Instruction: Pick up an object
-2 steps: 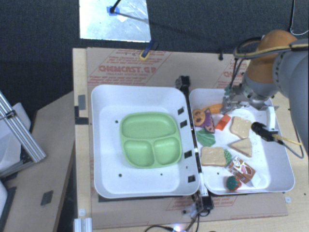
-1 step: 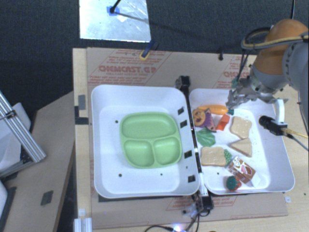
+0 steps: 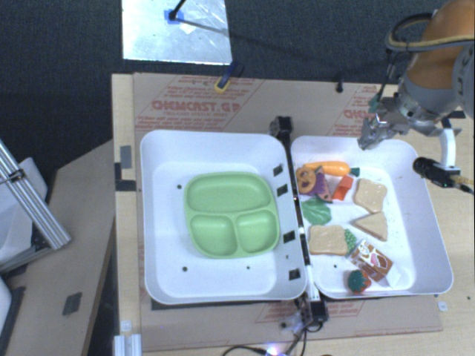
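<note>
My gripper (image 3: 369, 139) hangs over the far rim of the right bin (image 3: 429, 221), above and to the right of the toy food, with nothing visible between its tips. Inside that bin lie an orange carrot (image 3: 332, 167), a purple and yellow piece (image 3: 313, 179), a small red block (image 3: 343, 188), a green leaf (image 3: 317, 213), three bread slices (image 3: 369, 195), (image 3: 372, 224), (image 3: 328, 239), a printed packet (image 3: 370, 259) and a small green and red piece (image 3: 358, 280).
The left bin (image 3: 159, 199) holds a green three-compartment tray (image 3: 230, 213). A black clip row (image 3: 291, 199) runs along the seam between the bins. A silver sheet (image 3: 176, 21) lies beyond the bench. A metal frame (image 3: 30, 206) stands at the left.
</note>
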### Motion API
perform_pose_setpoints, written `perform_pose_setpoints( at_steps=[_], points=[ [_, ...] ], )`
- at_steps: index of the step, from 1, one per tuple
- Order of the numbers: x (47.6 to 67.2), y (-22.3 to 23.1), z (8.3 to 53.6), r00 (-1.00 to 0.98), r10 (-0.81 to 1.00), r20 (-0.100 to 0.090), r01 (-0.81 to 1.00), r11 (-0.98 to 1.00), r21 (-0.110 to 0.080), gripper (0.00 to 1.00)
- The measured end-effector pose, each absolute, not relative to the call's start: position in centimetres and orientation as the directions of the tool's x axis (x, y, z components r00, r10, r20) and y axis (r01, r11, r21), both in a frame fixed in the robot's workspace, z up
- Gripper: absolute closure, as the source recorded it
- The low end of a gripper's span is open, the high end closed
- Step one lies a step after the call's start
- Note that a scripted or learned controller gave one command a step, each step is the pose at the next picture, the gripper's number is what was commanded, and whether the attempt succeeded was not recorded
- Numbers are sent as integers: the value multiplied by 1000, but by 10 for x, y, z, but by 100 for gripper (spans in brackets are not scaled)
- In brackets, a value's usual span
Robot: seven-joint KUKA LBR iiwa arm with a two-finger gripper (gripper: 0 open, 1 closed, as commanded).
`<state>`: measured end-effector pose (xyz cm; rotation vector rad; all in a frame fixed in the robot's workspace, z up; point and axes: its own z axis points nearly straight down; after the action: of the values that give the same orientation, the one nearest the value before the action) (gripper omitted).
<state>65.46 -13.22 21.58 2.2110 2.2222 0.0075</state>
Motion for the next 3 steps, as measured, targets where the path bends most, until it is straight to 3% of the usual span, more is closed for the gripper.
perform_pose_setpoints(
  at_steps=[1, 3],
  points=[
    [656, -132, 225, -5, 1000, 0, 1000, 5, 4, 100],
    [582, -52, 235, -7, 1000, 1, 1000, 7, -2, 100]
  ],
)
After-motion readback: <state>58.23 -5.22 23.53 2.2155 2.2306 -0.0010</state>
